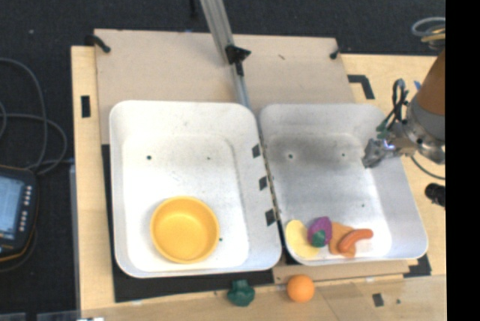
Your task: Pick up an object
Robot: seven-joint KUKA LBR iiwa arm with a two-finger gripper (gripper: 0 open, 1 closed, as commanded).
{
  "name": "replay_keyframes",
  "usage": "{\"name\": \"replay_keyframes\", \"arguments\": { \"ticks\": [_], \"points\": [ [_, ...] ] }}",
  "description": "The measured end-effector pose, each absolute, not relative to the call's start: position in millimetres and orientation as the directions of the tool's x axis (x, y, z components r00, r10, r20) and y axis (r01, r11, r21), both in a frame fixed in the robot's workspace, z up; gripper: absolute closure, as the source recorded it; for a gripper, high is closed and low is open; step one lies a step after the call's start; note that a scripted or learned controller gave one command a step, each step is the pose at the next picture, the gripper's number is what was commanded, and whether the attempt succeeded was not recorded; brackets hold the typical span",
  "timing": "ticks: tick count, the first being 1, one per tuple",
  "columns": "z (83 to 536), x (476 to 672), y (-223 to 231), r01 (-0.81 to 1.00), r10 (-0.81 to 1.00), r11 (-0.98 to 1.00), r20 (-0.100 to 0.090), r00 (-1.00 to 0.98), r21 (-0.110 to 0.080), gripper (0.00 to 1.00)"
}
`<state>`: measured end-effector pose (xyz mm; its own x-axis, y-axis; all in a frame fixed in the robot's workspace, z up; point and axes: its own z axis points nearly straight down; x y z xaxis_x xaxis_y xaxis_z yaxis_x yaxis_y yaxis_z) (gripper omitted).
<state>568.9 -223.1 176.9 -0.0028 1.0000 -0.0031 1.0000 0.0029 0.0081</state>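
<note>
Gripper (373,154) hovers at right bin's (315,139) far right edge, nothing between its fingers; can't tell if they're apart or together. Toy food pile sits well below and left of it, in the bin's near corner: purple piece (320,229), orange sausage (353,238), yellow slice (295,235). Probably light, rigid, slick plastic. Sausage looks easiest, pinch across its narrow middle

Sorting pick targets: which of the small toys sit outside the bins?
Two: the orange ball and the green toy, both on the bench in front of the bins. The other small toys lie clustered inside the right bin.
</note>
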Motion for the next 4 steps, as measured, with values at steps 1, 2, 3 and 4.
{"name": "replay_keyframes", "arguments": {
  "ticks": [1,2,3,4],
  "points": [
    [238,567.6,-224,1.0,1.0,0.003,-0.003,-0.003,0.004,1.0],
    [244,568.3,-225,1.0,1.0,0.005,-0.002,-0.005,0.003,1.0],
    [237,589.2,-174,1.0,1.0,0.007,0.0,-0.007,0.002,1.0],
    [246,606.2,-128,1.0,1.0,0.008,0.001,-0.008,0.004,1.0]
  ]
}}
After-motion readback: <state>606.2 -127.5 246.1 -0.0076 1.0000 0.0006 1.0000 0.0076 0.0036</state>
